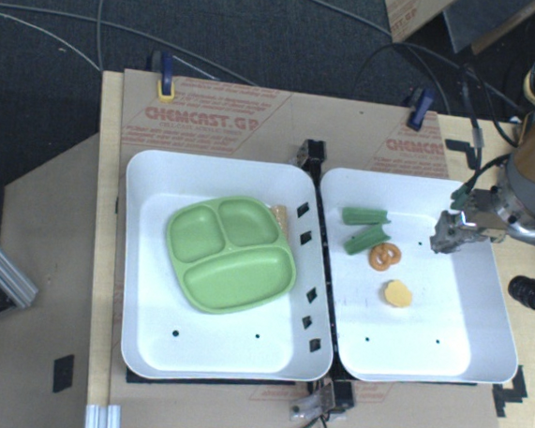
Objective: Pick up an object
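In the right bin (483, 323) lie two green sticks (365, 216) (367, 238), an orange pretzel-shaped ring (385, 256) and a small yellow round piece (398, 293). My gripper (446, 237) hangs over the bin's upper right part, to the right of the pretzel ring and apart from all the pieces. Nothing shows between its fingers.
The left bin (144, 319) holds a green divided plate (231, 252) with a small tan item (279, 218) at its upper right edge. A black divider (315, 260) with clips separates the bins. Cables run behind the arm at the right.
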